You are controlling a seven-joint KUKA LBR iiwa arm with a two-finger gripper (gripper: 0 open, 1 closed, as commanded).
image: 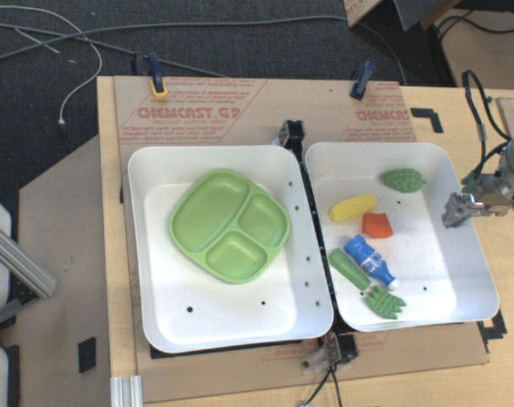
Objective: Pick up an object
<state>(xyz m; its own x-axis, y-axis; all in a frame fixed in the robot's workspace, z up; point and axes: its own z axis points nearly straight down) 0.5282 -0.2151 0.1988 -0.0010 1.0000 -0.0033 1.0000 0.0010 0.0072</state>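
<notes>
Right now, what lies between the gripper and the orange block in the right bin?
In the camera view, bare white bin floor lies between the gripper and the orange block.

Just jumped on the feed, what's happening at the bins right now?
The gripper sits at the right bin's right edge, holding nothing. In that bin lie a green leaf, yellow corn, an orange block, a blue bottle and a green fork. The left bin holds a green divided plate.
</notes>
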